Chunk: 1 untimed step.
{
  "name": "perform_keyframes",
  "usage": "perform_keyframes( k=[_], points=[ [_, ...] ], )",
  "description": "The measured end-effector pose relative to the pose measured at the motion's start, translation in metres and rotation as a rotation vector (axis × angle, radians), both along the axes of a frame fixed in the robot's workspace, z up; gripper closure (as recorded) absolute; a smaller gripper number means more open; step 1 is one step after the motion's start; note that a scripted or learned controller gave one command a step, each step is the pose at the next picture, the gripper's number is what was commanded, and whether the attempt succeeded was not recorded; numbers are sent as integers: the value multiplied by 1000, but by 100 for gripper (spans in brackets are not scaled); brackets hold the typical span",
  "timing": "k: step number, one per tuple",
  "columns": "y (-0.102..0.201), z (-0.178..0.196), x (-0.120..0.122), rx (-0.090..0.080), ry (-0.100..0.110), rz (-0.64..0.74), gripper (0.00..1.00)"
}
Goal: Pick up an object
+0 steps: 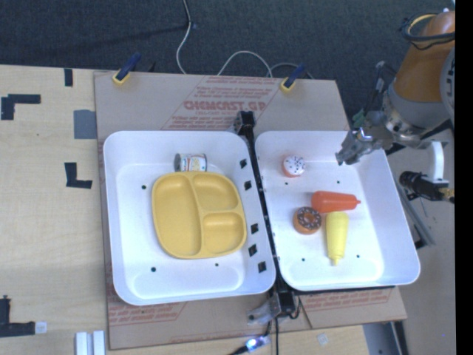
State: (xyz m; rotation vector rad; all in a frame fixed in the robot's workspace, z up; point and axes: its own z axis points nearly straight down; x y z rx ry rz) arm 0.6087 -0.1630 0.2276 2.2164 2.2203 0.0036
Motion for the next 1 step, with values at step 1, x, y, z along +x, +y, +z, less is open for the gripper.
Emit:
perform_keyframes(
  k=[1],
  points=[
    [0,29,1,1,2,0,100]
  ],
)
